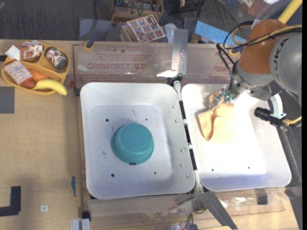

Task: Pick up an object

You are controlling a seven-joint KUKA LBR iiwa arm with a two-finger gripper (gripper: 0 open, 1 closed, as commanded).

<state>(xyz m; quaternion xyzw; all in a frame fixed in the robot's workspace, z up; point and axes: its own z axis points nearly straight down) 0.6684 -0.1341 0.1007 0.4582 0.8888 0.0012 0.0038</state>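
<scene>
Camera view looks down at a slant on two shallow white bins sitting side by side on the bench. Left bin (91, 104) has a teal bowl (133, 143) flipped upside down, sitting a bit toward 6 o'clock of the bin's middle.

Right bin (240, 171) is where the action is. A tan, floppy-looking piece, maybe cloth or a soft toy (211, 121), hard to say which, sits in the upper-left part of that bin, around 10 o'clock from its centre. Its top end is lifted toward the gripper (224, 97), and the lower end hangs at 7 o'clock from there, down near the bin floor. The gripper looks closed on the top edge of that tan piece, fingers pinched tight with barely any gap, though glare on the white bin washes out the detail.

Arm (283, 61) comes in from 3 o'clock, grey with the orange band (261, 44) above the wrist.

Off at 10 o'clock of the whole scene there's a yellow tray (9, 75) with a banana (51, 86) and some toy food in it, well apart from both bins.
</scene>
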